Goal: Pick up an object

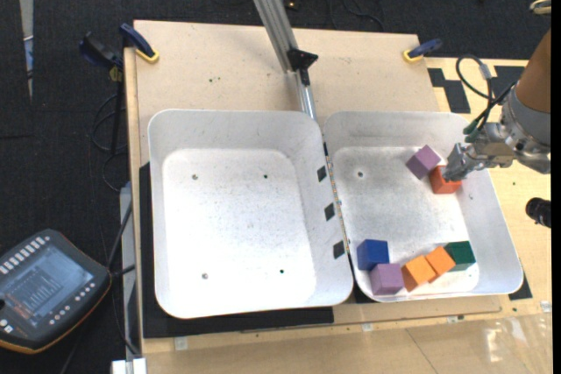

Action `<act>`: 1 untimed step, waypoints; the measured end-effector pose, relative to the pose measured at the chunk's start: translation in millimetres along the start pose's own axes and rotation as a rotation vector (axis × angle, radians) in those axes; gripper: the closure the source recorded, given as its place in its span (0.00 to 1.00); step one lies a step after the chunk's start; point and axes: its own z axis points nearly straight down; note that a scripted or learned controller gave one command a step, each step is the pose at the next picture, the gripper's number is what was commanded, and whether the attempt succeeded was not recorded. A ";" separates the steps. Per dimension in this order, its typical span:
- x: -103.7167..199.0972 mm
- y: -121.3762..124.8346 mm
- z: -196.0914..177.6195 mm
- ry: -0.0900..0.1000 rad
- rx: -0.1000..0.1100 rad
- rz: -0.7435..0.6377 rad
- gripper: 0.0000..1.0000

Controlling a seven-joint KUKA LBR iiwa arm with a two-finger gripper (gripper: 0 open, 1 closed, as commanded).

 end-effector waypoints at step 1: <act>0.1 0.8 -1.3 0.001 0.006 0.001 1.00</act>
